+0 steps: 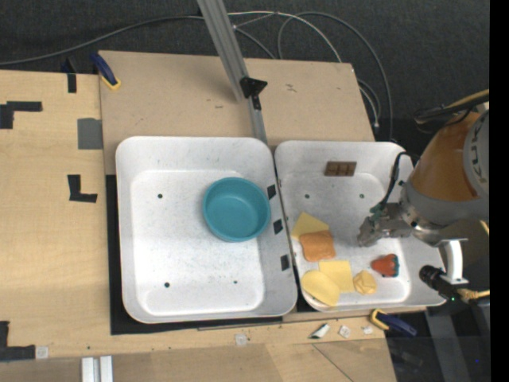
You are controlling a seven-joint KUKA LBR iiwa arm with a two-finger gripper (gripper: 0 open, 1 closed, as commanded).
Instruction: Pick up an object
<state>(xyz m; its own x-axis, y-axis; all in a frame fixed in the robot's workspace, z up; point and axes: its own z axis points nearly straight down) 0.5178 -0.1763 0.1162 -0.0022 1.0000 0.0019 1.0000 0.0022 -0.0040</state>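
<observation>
**Ana:** Over the right bin [350, 153], near its right wall, the jaws [374, 231] hang low above bare floor. Whether they are open or closed, I cannot tell; the end is a grey blur from up here.

**Ben:** What is nearest to take?

**Ana:** A small red piece [385, 266], just below and to the right of the jaws, close to the wall. Beside it, a little yellow lump [365, 282]. Further left sit an orange block [319, 247] with a yellow wedge [311, 224] touching its top edge, then two flat yellow pieces [328, 281] near the front rim.

**Ben:** How would the red one handle?

**Ana:** My guess is light, probably toy food, stiff enough to pinch across its narrow width. Being small, it could skid or pop out.

**Ben:** Anything in the way?

**Ana:** The wall crowds one side and the yellow lump lies just beside it, so a wide approach may knock either. A brown tile [340, 168] lies well apart at the back. The teal bowl [235, 208] sits in the left bin [143, 213], well clear.
</observation>
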